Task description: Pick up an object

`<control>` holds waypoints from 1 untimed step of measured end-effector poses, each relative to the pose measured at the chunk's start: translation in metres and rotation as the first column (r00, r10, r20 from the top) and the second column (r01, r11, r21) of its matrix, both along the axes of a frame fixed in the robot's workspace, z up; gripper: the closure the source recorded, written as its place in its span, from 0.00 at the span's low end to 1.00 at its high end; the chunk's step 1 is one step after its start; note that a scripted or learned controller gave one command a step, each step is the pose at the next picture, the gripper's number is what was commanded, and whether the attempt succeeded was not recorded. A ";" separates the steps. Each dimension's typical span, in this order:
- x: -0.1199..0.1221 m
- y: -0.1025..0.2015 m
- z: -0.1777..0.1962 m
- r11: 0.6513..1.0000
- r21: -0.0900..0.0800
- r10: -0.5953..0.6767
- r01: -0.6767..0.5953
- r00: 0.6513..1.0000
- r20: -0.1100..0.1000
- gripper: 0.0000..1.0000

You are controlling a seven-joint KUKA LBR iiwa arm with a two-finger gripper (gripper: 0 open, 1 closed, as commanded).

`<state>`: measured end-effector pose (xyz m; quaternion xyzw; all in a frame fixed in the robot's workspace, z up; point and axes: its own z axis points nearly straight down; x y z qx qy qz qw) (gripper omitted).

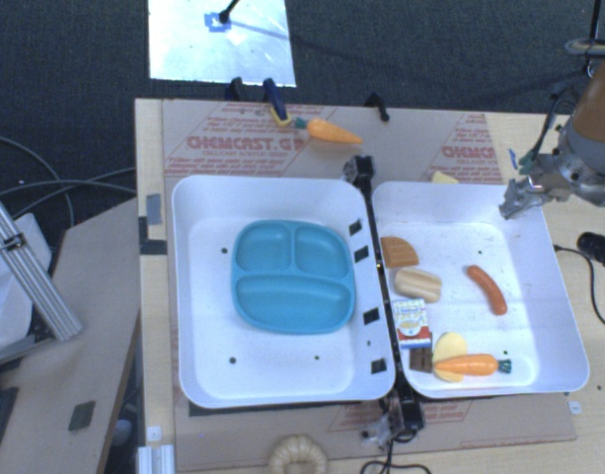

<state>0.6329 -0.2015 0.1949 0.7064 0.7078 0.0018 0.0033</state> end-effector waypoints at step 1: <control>0.001 0.000 0.032 1.000 0.001 0.003 -0.003 1.000 -0.001 1.00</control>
